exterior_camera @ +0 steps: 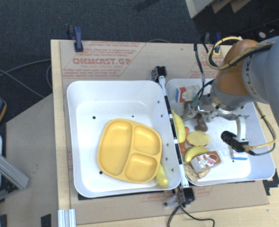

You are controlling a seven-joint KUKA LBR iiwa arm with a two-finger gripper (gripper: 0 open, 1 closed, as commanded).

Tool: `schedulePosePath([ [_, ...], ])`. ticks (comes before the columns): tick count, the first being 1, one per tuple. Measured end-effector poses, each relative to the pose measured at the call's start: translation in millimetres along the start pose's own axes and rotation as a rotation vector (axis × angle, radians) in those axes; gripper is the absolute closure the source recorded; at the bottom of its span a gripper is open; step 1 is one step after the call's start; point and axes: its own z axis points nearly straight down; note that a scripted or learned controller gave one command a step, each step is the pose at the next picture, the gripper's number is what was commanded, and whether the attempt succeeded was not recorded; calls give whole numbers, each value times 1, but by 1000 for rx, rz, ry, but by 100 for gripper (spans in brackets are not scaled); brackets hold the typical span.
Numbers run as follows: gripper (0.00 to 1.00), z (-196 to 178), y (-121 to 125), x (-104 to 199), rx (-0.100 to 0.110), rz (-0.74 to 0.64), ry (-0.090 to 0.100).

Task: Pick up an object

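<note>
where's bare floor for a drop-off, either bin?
Left bin: bare floor along the far wall and left of the yellow tray. Right bin: only the near right corner; bananas, packets and the arm crowd the rest.

Looks like a robotics lab. At centre, a cardboard-topped bench [130,56] printed with red lettering, bearing two white bins [82,98] clipped together. At 3 o'clock, a grey industrial arm [267,70] trailing yellow and black cables [215,48]. At 12 o'clock, dark carpet [106,8]. At 8 o'clock, an aluminium rail [7,169].
</note>
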Motion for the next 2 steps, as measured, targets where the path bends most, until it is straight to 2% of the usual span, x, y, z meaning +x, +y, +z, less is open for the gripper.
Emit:
schedulePosePath([
  [1,100,-10,0,0,-2,1,0],
  [2,0,-10,0,0,-1,1,0],
])
